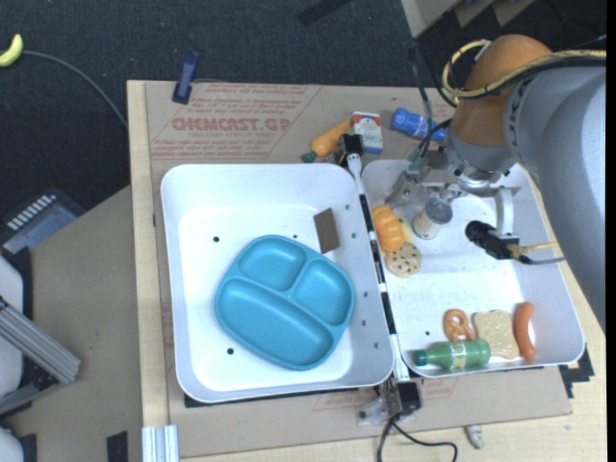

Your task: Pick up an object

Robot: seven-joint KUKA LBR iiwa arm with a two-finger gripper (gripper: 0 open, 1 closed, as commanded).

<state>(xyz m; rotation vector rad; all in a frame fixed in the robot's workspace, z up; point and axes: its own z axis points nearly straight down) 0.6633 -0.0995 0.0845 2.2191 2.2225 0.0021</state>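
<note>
My gripper (424, 196) hangs low over the far left part of the right bin (549, 287), under the grey wrist and its orange band. A small pale round thing (427, 223) lies right beneath it; whether the gripper touches it is unclear. Just left of that sit an orange piece (387, 227) and a speckled cookie (403, 258). Along the near side of this bin lie a pretzel (456, 323), a bread slice (497, 332), a red sausage (525, 329) and a green bottle (452, 356).
The left bin (192, 219) holds a blue compartment plate (284, 301) and a small brown block (327, 229). Behind the bins, on the cardboard, lie an orange toy (327, 141), a white and red box (367, 130) and a blue piece (412, 123).
</note>
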